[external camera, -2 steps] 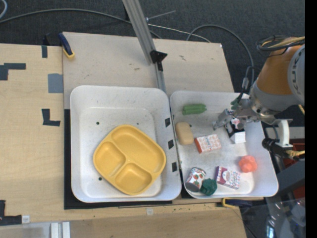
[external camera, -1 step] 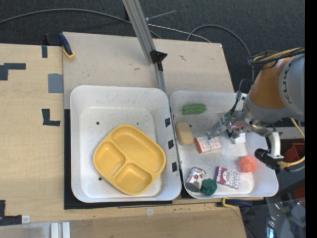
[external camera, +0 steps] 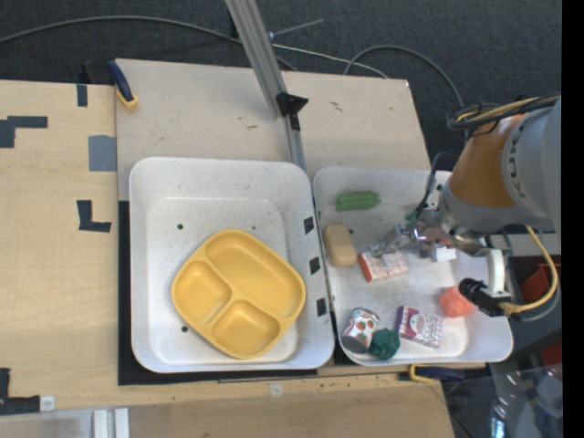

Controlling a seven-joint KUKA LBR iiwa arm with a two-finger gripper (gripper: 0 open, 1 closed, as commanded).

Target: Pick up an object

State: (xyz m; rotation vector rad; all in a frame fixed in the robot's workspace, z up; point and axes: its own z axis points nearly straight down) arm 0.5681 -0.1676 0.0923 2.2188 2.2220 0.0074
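Across the bench (external camera: 210, 117) we see two white bins, the left bin (external camera: 146, 245) holding a yellow tray (external camera: 239, 292), while in the right bin (external camera: 484, 340) our gripper (external camera: 394, 242) hangs just above a red-and-white box (external camera: 383, 266), its grip unclear to us.

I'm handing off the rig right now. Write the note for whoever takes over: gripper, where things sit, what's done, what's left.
Gripper: low in the right bin, just above the red-and-white box; its finger state cannot be read, and nothing is seen held.
Right bin: green piece, tan block, orange piece, purple carton, dark green toy.
Left bin: yellow divided tray.
Done: nothing lifted.
Left: grasp and lift one object.
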